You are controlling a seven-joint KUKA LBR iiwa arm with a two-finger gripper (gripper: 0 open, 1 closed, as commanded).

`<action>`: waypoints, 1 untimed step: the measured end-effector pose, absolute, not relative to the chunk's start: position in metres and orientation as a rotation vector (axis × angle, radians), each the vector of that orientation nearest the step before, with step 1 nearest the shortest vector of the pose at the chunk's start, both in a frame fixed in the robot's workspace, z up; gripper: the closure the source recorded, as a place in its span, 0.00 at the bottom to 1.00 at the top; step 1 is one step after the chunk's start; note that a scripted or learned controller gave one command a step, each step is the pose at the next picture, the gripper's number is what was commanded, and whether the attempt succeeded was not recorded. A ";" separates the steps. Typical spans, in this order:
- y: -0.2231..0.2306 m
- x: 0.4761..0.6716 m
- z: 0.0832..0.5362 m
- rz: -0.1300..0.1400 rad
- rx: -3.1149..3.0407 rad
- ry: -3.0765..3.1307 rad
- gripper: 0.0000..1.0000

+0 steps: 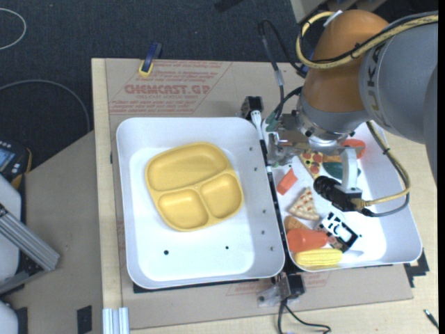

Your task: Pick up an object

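A: Left bin (139,256)?

B: One yellow tray (193,185) with three compartments, lying flat near the middle, tilted a bit against the bin walls. Nothing in the compartments.

A: Right bin (403,239)?

B: Toy food, crowded to the left half. Corn (319,258) at the front edge, an orange-red piece (304,239) touching it just behind, then a pizza slice (302,204), then a small orange wedge (286,181) near the divider. A teal piece (334,167) and something red (355,145) further back, mostly covered by the arm. A black and white tag (339,229) sits just right of the orange-red piece.

A: Gripper?

B: Gripper (321,160) is down over the back of the right bin, under the orange band (344,44). Wrist body blocks the tips, so can't tell whether it's spread or closed, or if anything is in it.

A: Closest items to it?

B: Teal piece and a small spotted bit right at the wrist. Wedge is just to its left, pizza just in front. Corn is well apart from it, at the front.

A: Clutter?

B: Black cable fitting (332,192) hangs across the bin between wrist and tag, over the pizza's right side. Yellow hose (389,199) loops off to the right. On the counter (104,186), a blue and yellow clip (149,60) at the back left corner.
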State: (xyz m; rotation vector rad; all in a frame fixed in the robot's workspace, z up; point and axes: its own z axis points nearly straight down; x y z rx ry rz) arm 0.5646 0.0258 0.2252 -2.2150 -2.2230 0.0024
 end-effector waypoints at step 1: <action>0.023 0.559 0.215 0.004 -2.220 -2.219 1.00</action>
